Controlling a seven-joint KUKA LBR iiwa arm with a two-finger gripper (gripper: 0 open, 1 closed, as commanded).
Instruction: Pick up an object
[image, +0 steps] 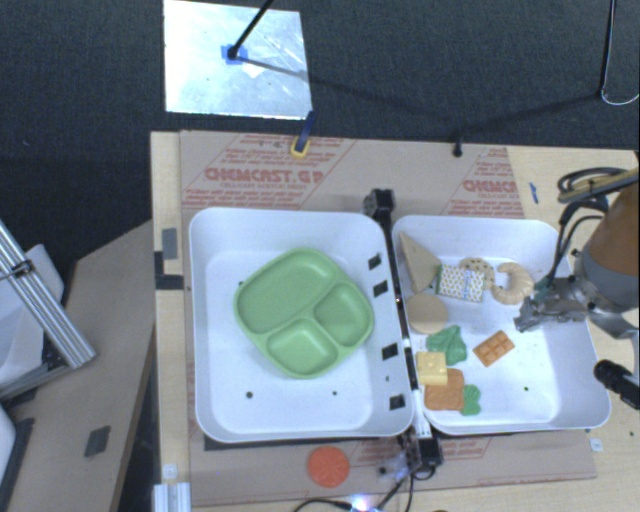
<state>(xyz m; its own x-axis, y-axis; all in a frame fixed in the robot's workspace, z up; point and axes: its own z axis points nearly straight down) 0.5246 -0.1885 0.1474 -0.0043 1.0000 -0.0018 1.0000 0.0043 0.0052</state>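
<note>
My hand hangs low over the right edge of the right bin, and I cannot tell whether it is apart or together; nothing shows between its tips. Nearest to me are the pale curved pastry, just up and to my left, and the small orange waffle, just down and to my left, its long axis slanting up toward me. I count two bins, about eight small food pieces in mine, and one green divided plate in the left bin, well apart.
</note>
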